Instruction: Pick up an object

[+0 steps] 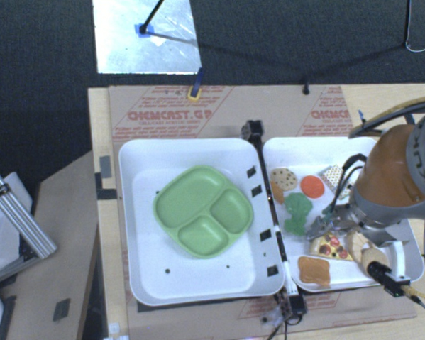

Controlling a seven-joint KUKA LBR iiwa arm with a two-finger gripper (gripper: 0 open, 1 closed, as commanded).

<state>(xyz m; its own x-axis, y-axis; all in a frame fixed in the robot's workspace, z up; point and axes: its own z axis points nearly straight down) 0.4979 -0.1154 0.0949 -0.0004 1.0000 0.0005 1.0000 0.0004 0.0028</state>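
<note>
The left bin (143, 276) holds a green divided plate (202, 211). The right bin (296, 146) holds a cookie (283, 177), an orange disc (312, 187), green broccoli (297, 212), a pizza slice (331, 246) and toast (314, 270). The gripper (323, 226) sits low over the pizza slice; whether it pinches anything cannot be told.

Even overhead light, soft focus, faint shadows

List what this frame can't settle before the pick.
- Gripper, camera view: too small and dark among the food; finger state unreadable.
- Pale food piece, right white bin: partly under the grey arm.
- Patterned tan item: arm cable crosses it; identity unclear.
- Arm: cut off by the right edge.
</note>
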